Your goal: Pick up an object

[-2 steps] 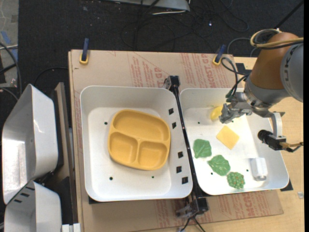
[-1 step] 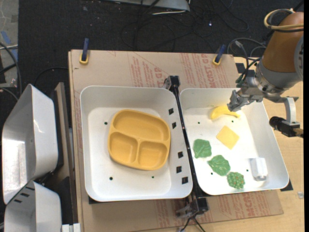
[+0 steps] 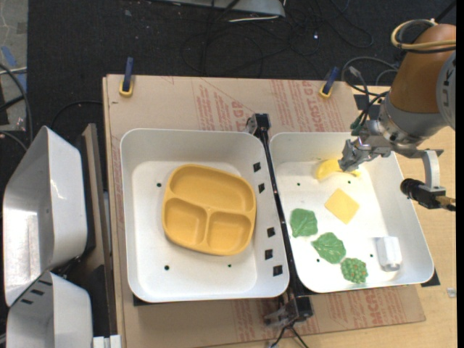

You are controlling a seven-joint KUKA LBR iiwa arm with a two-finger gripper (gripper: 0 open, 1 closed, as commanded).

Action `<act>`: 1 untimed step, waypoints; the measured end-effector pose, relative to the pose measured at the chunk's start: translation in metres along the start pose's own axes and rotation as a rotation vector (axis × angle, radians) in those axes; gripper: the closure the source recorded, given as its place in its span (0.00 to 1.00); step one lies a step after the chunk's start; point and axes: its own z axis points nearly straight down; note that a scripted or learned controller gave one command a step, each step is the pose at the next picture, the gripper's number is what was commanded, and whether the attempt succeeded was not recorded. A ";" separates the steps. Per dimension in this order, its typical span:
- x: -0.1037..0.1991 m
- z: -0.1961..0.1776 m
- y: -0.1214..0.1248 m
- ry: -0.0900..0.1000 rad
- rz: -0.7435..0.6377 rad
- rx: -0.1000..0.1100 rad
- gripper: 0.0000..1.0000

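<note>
1. Right bin [image 3: 410, 216] is the landmark. It holds a yellow banana-like piece [image 3: 328, 169] near its far wall, a yellow cheese-like square [image 3: 341, 205] just nearer than that, two green leaf pieces [image 3: 304, 222] [image 3: 330, 246] toward its near-left part, a green broccoli-like piece [image 3: 354, 270] by the near wall, and a small white block [image 3: 388, 251] in the near-right corner.
2. Left of the right bin: second bin [image 3: 141, 216] holding a yellow divided plate [image 3: 209, 209].
3. Gripper [image 3: 351, 158] is low over the right bin's far part, right at the banana-like piece's right end, possibly touching; can't confirm contact.
4. Finger state: cannot tell, tips too small and dark.
5. Step judged: final approach to, or start of a grasp on, the banana-like piece; it sits on the bin floor, not lifted.
6. Next move calls for: tips straddling the piece, closing firmly, then a straight lift clear of the far wall.
7. Risk: piece is curved and close to the far wall, so it may slip or get nudged away.
</note>
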 end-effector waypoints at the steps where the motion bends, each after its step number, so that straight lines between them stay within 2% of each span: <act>1: 0.054 -0.014 -0.015 0.002 -0.005 0.000 1.00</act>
